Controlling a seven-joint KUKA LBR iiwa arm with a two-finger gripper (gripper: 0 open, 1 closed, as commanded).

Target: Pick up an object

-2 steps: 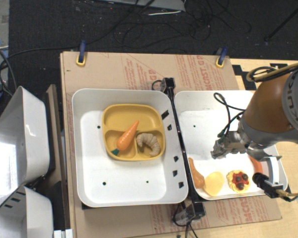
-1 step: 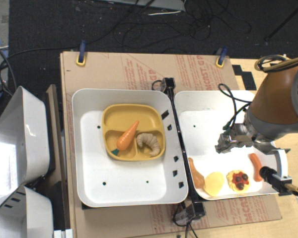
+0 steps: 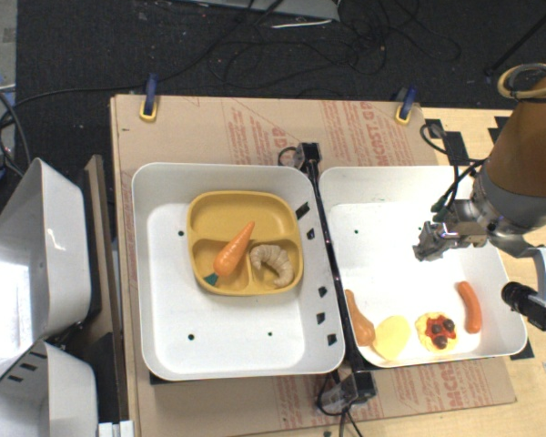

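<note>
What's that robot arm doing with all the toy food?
The arm reaches in over the right bin, and its tool hangs above the bare floor there. Near that bin's front edge lie a sausage, a pizza, a yellow disc and an orange spoon. In the left bin, a yellow plate holds a carrot and a shrimp.

You have a brown board bench [image 3: 255, 130] carrying two shallow white bins: the left bin [image 3: 155, 271] and, touching it on its right, the right bin [image 3: 382, 189]. Two yellow clamps [image 3: 148, 109] grip the bench's far edge.
</note>
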